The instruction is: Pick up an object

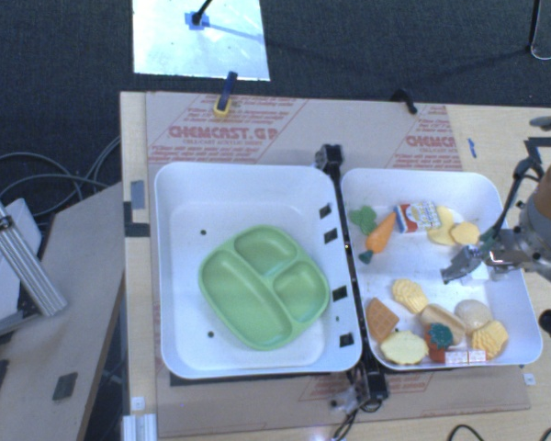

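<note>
Gripper (459,269) sits low over the right bin (510,200), mid-right, on bare floor – can't tell how far it's open, nothing visibly held. Nearest picks: egg (473,313) and sausage (441,320) just below it, chips (455,235) above, corn (409,294) to its left. Carrot (380,233) and box (416,217) farther off. Left bin has the green tray (262,286). Risk – front pile is packed tight, so descent could clip two items or close on floor
</note>
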`<state>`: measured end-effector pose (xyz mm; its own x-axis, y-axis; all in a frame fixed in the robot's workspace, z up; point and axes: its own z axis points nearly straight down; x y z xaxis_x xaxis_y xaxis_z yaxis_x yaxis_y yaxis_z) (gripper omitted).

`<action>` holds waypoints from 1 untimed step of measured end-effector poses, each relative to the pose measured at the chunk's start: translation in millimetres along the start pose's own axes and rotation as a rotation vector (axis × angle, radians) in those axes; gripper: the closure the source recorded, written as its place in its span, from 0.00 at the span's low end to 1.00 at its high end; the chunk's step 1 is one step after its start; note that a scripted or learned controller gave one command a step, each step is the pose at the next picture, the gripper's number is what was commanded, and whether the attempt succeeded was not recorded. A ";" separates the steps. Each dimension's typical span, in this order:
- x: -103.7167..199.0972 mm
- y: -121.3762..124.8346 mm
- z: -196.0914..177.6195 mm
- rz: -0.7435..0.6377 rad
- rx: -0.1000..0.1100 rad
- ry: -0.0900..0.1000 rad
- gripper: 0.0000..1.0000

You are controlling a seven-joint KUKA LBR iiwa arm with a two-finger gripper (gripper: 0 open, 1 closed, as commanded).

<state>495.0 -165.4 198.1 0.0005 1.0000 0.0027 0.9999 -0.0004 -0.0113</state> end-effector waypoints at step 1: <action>0.3 3.0 -6.0 -0.004 -0.012 -0.003 0.00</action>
<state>498.1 -165.1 204.1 -0.0032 1.0000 -0.0003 1.0000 0.0032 0.0010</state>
